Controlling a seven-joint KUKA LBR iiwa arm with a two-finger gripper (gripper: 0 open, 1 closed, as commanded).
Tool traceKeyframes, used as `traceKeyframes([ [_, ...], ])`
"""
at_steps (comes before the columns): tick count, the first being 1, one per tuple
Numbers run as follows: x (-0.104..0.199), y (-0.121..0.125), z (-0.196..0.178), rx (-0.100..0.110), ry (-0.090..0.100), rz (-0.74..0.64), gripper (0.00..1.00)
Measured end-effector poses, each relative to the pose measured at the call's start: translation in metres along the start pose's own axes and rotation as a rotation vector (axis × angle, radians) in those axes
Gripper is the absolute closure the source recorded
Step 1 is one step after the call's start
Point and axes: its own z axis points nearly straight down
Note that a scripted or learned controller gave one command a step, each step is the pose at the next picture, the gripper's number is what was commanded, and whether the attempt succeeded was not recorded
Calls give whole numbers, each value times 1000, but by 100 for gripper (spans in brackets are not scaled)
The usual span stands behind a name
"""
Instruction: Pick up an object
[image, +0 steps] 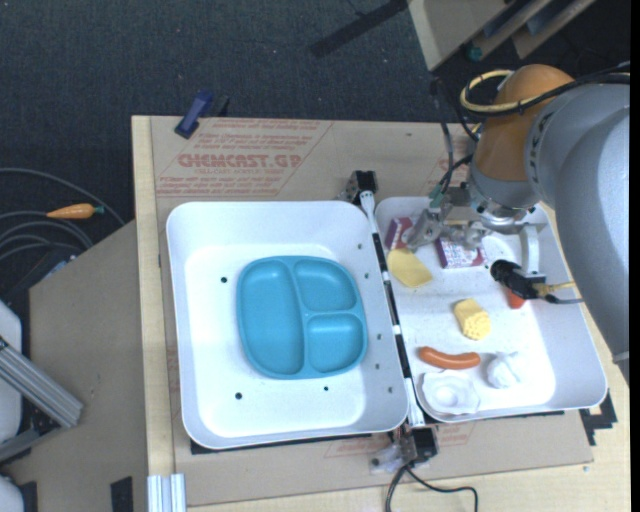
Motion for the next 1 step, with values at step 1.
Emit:
traceKeyframes([
  [1, 5, 2, -11, -5, 10, -1, 100],
])
